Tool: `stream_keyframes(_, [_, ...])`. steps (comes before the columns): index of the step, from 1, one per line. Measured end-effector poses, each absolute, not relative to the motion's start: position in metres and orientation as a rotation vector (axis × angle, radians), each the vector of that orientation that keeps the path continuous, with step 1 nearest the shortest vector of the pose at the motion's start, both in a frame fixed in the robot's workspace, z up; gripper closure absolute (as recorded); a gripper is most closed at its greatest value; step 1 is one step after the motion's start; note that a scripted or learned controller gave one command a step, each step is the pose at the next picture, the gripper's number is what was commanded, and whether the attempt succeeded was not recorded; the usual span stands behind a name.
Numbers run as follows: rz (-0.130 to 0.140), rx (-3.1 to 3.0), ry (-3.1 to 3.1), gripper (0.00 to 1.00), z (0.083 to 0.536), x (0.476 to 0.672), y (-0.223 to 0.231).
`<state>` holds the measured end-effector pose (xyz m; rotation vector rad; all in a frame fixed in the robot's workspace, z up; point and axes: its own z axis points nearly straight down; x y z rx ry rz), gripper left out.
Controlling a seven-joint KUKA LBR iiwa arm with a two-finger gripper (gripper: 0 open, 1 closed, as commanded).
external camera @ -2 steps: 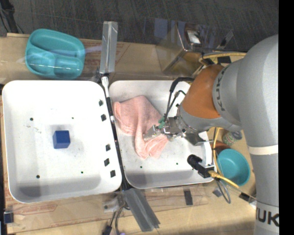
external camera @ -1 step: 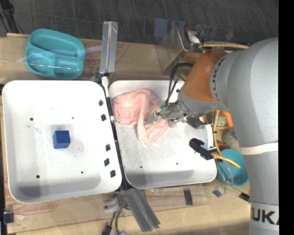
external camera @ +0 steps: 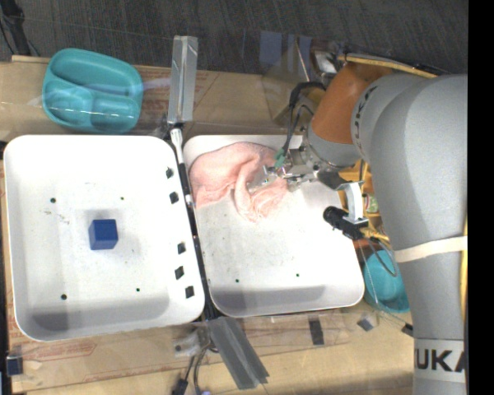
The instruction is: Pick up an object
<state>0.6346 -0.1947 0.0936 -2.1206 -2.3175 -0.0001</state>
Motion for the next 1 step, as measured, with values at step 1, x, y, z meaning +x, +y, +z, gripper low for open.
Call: stream_keyframes(1, [0.002,-1.811,-2.564,0.00,0.0925,0.6374,-0.1333])
